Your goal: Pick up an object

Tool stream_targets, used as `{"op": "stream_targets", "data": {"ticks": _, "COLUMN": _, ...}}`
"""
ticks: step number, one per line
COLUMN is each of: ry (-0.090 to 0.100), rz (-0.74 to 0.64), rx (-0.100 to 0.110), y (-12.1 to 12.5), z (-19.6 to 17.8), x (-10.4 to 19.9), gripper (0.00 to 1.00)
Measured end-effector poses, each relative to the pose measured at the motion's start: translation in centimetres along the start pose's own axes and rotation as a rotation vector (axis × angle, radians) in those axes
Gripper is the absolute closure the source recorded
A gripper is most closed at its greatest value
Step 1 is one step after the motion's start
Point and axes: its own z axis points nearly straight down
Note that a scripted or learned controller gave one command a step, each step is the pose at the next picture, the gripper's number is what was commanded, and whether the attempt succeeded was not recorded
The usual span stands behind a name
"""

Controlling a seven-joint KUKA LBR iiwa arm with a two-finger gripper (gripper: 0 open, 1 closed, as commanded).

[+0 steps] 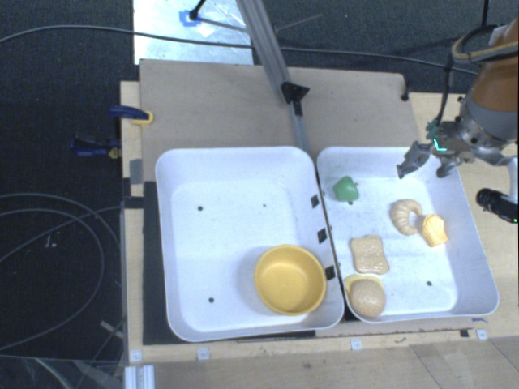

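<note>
Camera view, arm from right, gripper point(430, 162) spread above right bin's point(478, 294) far edge

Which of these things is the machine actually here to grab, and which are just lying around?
Could be picked up:
green pepper
croissant
yellow wedge
slice of bread
bread roll
yellow bowl
The gripper hangs open above the right bin, holding nothing.

Just lying about:
blue clamp
cables
metal pole

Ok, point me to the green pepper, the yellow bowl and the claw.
green pepper point(346, 189): camera view, middle of its body.
yellow bowl point(289, 279): camera view, inside of the bowl's floor.
claw point(428, 163): camera view, midway between its fingertips.
</note>
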Motion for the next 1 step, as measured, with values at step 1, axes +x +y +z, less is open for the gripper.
{"op": "stream_targets", "data": {"ticks": 1, "ry": 0.0, "rz": 0.0, "rx": -0.001, "y": 0.03, "z": -0.06, "x": 0.0, "gripper": 0.0}}
